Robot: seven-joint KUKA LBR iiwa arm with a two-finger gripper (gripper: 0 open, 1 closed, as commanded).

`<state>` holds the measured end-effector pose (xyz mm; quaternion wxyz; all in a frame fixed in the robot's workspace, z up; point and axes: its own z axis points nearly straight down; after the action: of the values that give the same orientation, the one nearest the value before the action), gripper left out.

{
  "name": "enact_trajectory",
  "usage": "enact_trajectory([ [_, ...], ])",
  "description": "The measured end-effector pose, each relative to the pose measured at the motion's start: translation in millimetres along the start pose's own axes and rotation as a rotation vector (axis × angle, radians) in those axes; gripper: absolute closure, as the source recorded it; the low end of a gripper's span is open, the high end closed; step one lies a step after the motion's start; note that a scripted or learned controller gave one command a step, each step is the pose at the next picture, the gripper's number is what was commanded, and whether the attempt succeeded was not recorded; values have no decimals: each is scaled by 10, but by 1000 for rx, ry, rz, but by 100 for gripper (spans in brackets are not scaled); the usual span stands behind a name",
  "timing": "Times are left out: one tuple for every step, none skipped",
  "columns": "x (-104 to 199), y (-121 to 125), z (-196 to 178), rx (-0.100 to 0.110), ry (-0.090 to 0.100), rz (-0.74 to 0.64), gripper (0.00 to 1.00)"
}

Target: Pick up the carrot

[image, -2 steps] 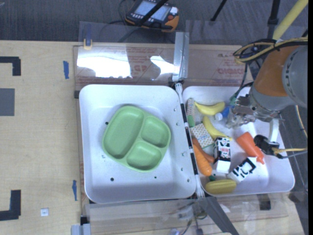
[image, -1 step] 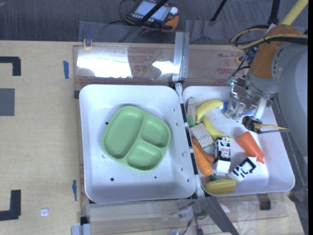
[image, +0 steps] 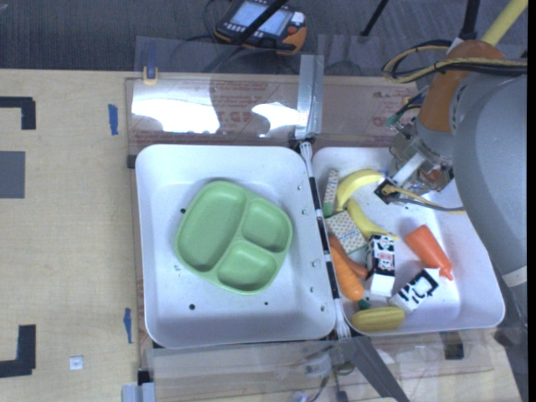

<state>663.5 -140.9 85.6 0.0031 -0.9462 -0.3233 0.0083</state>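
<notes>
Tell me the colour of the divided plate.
The divided plate is plain light green all over, with no pattern; the camera view shows it clearly from above.

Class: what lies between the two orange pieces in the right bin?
In the camera view, a black-and-white block sits between the long orange piece and the orange cone.
</notes>
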Motion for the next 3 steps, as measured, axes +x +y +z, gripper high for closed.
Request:
enact_trajectory([
  [-196, 85, -2, -2, 15, 450, 100],
  [-148, 189, -26, 22, 15, 431, 100],
  [-175, 263, -48, 32, 20, 429, 100],
])
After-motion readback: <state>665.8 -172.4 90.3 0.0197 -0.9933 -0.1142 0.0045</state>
